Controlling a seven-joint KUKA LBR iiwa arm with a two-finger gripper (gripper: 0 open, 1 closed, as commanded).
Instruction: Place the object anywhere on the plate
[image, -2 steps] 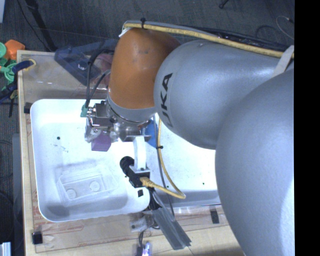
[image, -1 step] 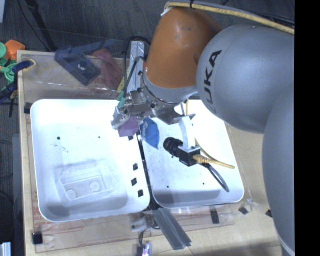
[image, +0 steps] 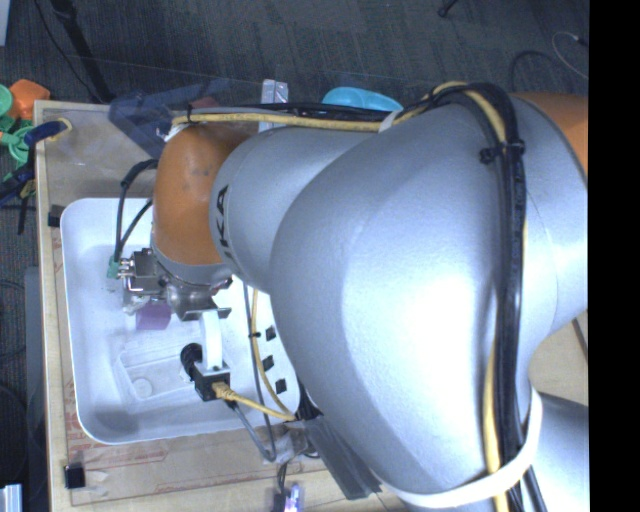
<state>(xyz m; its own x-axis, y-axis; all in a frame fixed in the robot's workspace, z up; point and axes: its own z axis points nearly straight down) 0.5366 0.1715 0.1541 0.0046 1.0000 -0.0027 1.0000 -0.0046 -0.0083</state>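
Grey arm (image: 400, 290) bulk covers most of the camera view, reaching in from the right and bending down over the left bin (image: 85, 300), with its orange band (image: 190, 205) sitting above the wrist. Below the band the wrist ends in a metal hand (image: 160, 290) hanging low inside the bin, near the bin's middle; its working end is hidden under the wrist hardware, so I cannot tell how far open it is or whether it has hold of anything. Just beneath and beside the hand a small purple object (image: 153, 318) shows, touching or nearly touching the hardware above it; whether it is gripped or only lying on the bin floor cannot be made out. Nearer the bin's front lies a clear plate (image: 150, 372), faint against the white floor, with a small round mark on it; the purple object sits just behind the plate's far edge, and whether it overlaps the plate is unclear. A black cable (image: 125, 215) loops from the band down to the wrist, and a yellow cable (image: 262, 402) runs from a black connector (image: 205, 378) along the bin's right side. A yellow-and-black cable bundle (image: 300, 120) runs along the top of the arm. The wooden surface (image: 75, 150) shows behind the bin, with green and orange items (image: 15, 125) at its far left corner and a blue item (image: 360, 98) peeking out behind the arm.
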